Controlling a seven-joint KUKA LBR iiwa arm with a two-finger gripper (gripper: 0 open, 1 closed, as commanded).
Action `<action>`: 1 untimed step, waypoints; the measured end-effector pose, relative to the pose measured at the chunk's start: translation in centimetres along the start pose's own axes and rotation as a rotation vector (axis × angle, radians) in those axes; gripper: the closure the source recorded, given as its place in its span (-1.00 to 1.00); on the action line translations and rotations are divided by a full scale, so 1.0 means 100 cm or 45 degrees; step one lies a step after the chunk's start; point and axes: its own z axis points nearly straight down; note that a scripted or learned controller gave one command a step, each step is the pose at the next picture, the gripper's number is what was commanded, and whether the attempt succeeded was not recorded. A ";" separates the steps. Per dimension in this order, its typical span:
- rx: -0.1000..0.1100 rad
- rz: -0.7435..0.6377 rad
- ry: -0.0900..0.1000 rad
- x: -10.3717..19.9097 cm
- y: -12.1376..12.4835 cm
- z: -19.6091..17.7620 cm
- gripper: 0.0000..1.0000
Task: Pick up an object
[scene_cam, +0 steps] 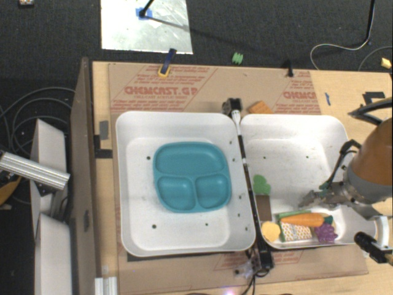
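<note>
Two white bins sit side by side on the bench (184, 82). The left bin (132, 165) has a teal divided plate (191, 176) lying flat in the middle of it. The right bin (295, 140) has all the small stuff bunched along its near edge: a carrot (304, 219) lying on its side, a yellow round piece (271, 230) at the left end, a speckled block (296, 232) just under the carrot, and purple grapes (327, 232) at the right end, all pretty much touching each other. A little green piece (261, 184) sits on its own by the divider between the bins, apart from the pile.

The arm (374, 165) comes in from the right, and the claw (318, 195) hangs just above the carrot. Honestly can't tell if the claw is spread or pinched together, it's too small and dark against the bin. Nothing visibly sits between its tips.

An orange block (260, 107) lies on the bench just behind the bins.
</note>
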 end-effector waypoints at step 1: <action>-0.019 -0.025 -0.004 0.078 0.090 -0.001 -1.00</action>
